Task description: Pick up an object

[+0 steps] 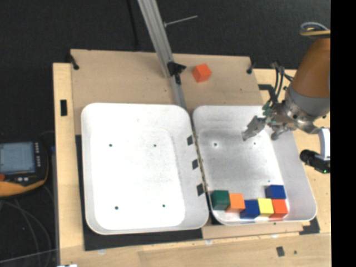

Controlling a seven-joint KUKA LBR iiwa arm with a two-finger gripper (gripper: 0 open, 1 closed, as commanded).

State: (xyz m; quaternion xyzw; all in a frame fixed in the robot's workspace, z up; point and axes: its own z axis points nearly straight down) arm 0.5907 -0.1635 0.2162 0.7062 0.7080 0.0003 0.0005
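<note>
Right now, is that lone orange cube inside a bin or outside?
Outside. The orange cube sits on the bare bench behind the right bin.

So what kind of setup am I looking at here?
Probably a lab grasping bench: two white bins side by side, toy blocks clustered in the right one, and a metal camera pole behind them.

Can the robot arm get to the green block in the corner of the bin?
Probably yes. The gripper hangs over the same right bin, with bare floor between it and the green block. An orange block touching its side could crowd the fingers.
</note>
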